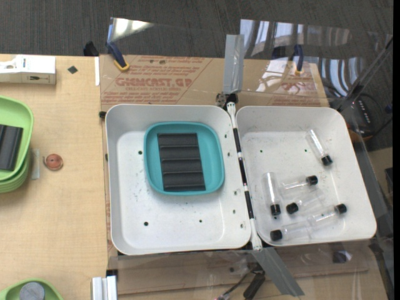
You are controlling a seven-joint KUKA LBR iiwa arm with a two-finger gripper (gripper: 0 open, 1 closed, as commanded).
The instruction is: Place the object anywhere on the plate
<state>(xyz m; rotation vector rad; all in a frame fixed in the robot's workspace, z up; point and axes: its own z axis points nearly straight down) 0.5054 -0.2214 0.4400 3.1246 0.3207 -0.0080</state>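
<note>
A teal plate (215, 158) lies in the left white bin (125, 186), with a dark ribbed insert (181, 161) in its middle. Several clear tubes with black caps lie in the right white bin (262, 136): one (317, 147) near the back right, one (272, 194) upright in the picture at the centre, one (299, 183) beside it, and others (303, 228) toward the front edge.
A cardboard sheet (156, 77) lies behind the bins, held by clamps (117, 58). On the wooden bench to the left stand stacked green trays (22, 120), a small orange disc (54, 162) and a white box (28, 70).
</note>
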